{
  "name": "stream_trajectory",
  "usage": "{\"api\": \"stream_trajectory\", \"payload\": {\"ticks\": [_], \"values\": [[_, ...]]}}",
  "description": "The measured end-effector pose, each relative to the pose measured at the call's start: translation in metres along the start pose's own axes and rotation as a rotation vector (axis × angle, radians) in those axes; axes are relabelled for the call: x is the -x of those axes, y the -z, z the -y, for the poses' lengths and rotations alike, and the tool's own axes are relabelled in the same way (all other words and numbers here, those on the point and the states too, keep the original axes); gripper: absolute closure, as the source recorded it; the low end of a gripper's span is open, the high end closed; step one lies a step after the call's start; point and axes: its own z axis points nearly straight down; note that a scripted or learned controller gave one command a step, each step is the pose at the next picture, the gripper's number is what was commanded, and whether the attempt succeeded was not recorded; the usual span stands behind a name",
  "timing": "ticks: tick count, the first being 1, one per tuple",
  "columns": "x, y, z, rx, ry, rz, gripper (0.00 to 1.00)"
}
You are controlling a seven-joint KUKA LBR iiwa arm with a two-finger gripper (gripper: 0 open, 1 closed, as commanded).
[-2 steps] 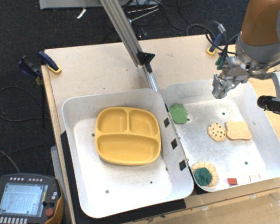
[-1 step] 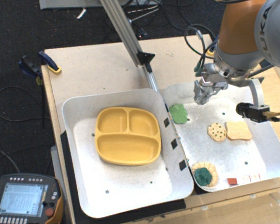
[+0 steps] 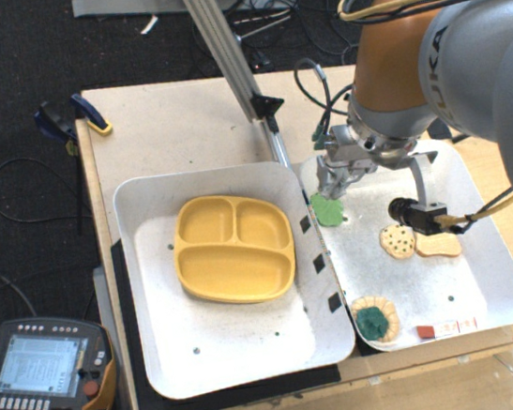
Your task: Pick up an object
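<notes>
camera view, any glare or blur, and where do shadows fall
Camera view: sharp overall, no motion blur; lighting even and soft. Mild glare on the white bins' rims, as on the left bin, and a sheen on the arm's orange band. The yellow tray casts a faint shadow along its lower edge; the gripper darkens the right bin by the green piece.

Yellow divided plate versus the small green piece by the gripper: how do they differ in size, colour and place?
The yellow plate is far larger than the green piece. The plate is yellow with three compartments; the green piece is plain, with no compartments. The plate lies in the left bin; the green piece lies in the right bin, just below the gripper. Both rest on a white bin floor.
</notes>
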Motion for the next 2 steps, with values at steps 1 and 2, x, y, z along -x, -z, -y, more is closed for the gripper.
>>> {"api": "stream_trajectory", "payload": {"ticks": [1,2], "values": [[-0.052,0.004,0.005,0.002,0.000,0.000,1.00],[-0.101,-0.004,-0.009,0.003,0.000,0.001,1.00]]}}
